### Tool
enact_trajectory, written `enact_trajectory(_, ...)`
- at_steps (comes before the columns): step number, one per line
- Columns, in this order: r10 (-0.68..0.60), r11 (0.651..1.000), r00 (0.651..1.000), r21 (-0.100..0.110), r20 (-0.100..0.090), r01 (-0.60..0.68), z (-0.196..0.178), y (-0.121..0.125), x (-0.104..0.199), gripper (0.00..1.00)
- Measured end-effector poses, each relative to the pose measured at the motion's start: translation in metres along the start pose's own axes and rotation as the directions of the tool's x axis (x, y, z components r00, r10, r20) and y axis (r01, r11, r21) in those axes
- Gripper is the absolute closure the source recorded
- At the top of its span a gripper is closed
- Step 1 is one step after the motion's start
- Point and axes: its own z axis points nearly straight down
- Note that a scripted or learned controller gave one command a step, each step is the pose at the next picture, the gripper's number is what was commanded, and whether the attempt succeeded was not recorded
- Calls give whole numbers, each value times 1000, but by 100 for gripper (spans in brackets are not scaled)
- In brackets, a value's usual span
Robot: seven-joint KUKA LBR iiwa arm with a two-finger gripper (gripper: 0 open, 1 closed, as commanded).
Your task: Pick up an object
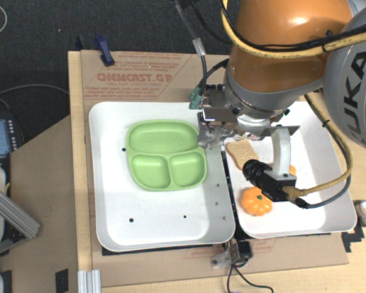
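Brown printed cardboard [140,72] covers the bench under two shallow white bins set side by side. A pale green three-compartment plastic plate [165,154] lies in the left bin [110,206], towards its far right. The right bin [329,157] holds a small orange pumpkin-shaped toy [256,203] near its front left corner and a flat tan bread-like slice [239,151] just behind it. The grey and orange arm [287,35] hangs over the right bin, and its gripper [211,136] sits low at the seam between the bins, just beside the plate's right rim. Whether it is released or clenched cannot be told, and nothing shows in its grasp.
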Motion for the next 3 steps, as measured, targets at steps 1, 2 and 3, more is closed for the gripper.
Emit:
enact_trajectory(1, -9, 1000, 1000, -12, -4, 9, -15, 1, 5, 100)
enact_trajectory(2, -10, 1000, 1000, -13, -4, 10, -25, 2, 6, 100)
enact_trajectory(3, -11, 1000, 1000, -15, -4, 11, -35, 2, 6, 100)
